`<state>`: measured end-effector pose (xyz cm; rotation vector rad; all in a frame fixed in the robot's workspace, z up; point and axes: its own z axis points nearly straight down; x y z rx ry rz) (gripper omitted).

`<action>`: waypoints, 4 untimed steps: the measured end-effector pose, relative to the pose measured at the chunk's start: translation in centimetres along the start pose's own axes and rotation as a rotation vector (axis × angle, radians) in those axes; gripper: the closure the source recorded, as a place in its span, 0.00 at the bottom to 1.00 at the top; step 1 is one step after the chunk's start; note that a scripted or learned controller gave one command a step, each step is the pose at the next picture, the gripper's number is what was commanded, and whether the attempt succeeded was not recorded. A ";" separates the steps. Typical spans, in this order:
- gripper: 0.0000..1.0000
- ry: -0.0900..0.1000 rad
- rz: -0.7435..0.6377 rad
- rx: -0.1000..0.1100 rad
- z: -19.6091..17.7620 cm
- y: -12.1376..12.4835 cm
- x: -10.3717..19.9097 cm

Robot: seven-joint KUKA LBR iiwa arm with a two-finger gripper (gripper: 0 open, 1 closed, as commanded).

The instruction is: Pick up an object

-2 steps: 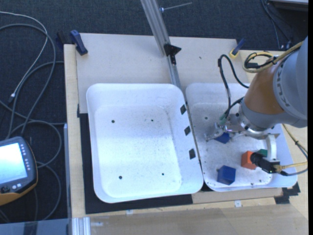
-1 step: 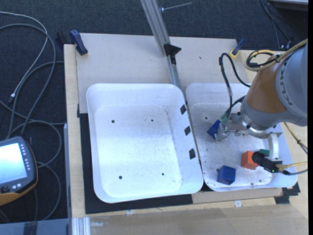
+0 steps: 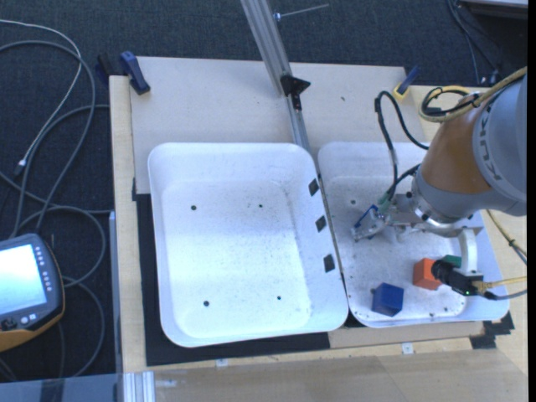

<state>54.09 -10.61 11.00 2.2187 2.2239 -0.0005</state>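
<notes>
Camera view: 1 fixed camera looks down at a slant on a pale surface carrying 2 shallow white bins side by side.

Left bin: the larger of the 2, with only dark specks on its floor.

Right bin: the arm, grey with an orange band, reaches over it from the right.

Pincer: low over the middle of the right bin, pointing left toward the wall shared by both bins. It is small and partly blurred, so I cannot tell how far apart it is set, and nothing can be made out in it.

Blue block: a small cube on the right bin's floor near the front rim, toward the camera from the pincer and slightly right, apart from it. No clear long axis.

Orange block: just right of the blue block, near but seemingly not touching it, under the arm's wrist hardware.

Key relation: both blocks lie on the camera side of the pincer, the blue 1 nearer, so a pick probably means travelling toward the front rim and then descending.

Open room: bare floor lies left of the blue block. The front rim is close beside it and the orange block sits on its right, so the approach is tightest there.

Clips: 3 dark clips sit along the shared bin wall, left of the pincer.
</notes>
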 end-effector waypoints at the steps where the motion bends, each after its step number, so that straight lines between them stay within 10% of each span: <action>1: 0.00 -0.002 0.000 -0.007 1.0 8.3 -2.8; 2: 0.00 0.004 -0.001 0.005 1.0 4.7 1.0; 3: 1.00 0.001 -0.001 0.001 -0.1 4.8 0.8; 4: 1.00 0.005 -0.008 -0.007 -9.4 3.4 11.1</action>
